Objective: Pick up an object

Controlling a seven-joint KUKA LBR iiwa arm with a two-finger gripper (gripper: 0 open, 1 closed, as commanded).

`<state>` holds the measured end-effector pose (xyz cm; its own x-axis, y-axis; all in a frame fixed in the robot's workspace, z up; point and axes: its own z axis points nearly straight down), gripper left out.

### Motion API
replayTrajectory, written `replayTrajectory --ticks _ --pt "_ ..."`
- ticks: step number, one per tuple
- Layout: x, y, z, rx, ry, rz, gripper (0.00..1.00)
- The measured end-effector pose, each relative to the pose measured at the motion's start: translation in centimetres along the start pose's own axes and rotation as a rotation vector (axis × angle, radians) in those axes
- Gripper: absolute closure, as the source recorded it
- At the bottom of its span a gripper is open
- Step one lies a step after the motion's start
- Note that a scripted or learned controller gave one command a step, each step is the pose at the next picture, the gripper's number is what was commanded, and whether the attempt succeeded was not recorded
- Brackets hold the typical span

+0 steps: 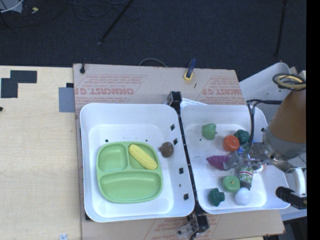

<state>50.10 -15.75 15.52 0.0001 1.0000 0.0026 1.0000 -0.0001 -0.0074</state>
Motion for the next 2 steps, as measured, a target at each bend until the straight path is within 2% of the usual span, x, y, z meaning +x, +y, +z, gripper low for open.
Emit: replayTrajectory --ticks 1,2 --pt "-0.34 1.13 4.05 -0.018 -0.006 0.0 0.0" --pt "-0.37 0.97 4.8 -0.01 -0.003 0.003 0.0"
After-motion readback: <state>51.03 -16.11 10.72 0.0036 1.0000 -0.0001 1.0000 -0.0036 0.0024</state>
